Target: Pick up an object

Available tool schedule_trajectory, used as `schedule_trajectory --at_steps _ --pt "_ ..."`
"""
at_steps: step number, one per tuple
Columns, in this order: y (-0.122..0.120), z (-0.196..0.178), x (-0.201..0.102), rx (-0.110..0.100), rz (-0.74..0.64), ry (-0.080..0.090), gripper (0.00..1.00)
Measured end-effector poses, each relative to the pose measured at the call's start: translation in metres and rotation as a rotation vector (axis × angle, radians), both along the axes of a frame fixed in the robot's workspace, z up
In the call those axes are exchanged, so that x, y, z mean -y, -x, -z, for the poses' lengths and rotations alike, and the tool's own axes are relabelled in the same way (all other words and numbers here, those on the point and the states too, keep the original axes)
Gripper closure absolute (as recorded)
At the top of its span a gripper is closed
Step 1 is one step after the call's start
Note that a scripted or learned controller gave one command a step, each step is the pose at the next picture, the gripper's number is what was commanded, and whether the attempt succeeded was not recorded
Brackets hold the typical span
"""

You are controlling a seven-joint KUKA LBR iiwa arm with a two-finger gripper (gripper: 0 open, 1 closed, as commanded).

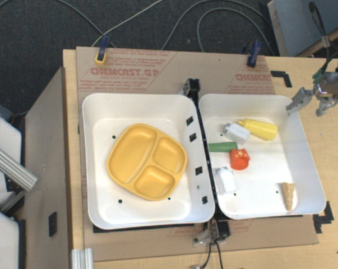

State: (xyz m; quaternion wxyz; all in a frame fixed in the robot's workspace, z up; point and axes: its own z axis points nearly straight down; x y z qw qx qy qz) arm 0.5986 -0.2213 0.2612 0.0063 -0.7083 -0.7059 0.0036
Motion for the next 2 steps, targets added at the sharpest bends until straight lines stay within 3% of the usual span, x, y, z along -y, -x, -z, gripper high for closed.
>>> schedule_trajectory --at_steps 1,2 --pt "-0.002 -0.008 -0.001 0.014 -0.004 0.004 0.00" --pt "-0.004 0.034 -0.006 0.010 -0.005 0.002 0.00"
